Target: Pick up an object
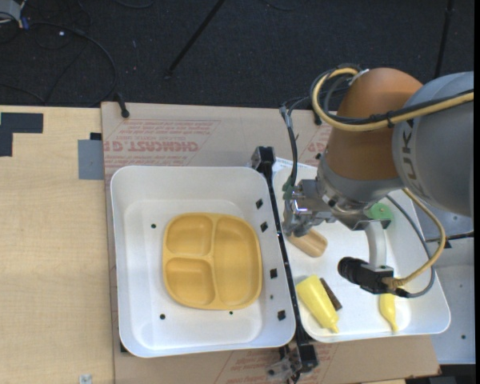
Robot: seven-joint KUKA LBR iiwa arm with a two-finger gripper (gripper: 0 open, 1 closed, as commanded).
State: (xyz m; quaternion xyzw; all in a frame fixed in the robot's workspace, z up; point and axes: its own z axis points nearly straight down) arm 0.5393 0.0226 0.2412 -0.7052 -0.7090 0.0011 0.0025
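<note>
Low over the right bin (360,314), the gripper (298,214) hangs just beside a wooden peg (310,244); whether its grip is released or clenched I cannot tell. Best to centre over it, descend straight, then close.

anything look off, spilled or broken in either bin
Nothing stands out. The yellow divided plate lies flat in the left bin; in the right bin a tan cylinder and a yellow piece lie loose near the end effector, with nothing visibly spilled or broken.
</note>
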